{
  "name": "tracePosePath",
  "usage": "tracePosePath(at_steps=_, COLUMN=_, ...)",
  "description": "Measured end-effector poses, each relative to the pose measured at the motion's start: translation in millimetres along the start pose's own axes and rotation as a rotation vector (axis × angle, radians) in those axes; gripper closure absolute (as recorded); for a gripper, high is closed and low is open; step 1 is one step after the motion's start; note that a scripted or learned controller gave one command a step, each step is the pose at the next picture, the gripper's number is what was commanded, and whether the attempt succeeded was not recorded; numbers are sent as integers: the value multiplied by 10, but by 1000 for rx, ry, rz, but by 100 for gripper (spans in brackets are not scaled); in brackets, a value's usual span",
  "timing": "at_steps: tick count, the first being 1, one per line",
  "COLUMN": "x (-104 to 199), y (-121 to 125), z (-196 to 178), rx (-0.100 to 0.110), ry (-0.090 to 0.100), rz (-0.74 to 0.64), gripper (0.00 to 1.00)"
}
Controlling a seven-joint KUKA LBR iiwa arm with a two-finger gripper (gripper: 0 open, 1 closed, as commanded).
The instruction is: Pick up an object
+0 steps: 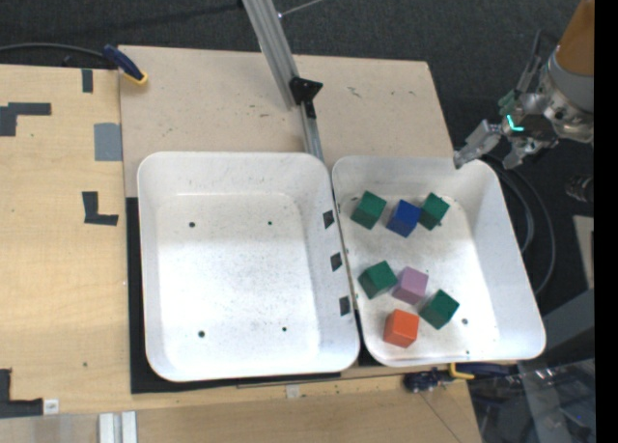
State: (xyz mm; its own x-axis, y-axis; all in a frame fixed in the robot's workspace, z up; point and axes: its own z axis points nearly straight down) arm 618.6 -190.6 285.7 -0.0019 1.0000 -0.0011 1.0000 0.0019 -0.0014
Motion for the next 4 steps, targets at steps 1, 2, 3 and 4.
tracePosePath(at_steps=1, x=66, y=-12, z=452, rx=4, ry=1, rz=0, gripper=0)
tracePosePath(at_steps=2, x=62, y=75, z=1026, rx=5, ry=1, rz=0, gripper=0)
tracePosePath(at_steps=3, x=57, y=36, z=1470, rx=5, ry=1, rz=0, gripper=0)
tracePosePath(at_steps=4, x=63, y=51, z=1339, rx=0, ry=1, rz=-2, gripper=100)
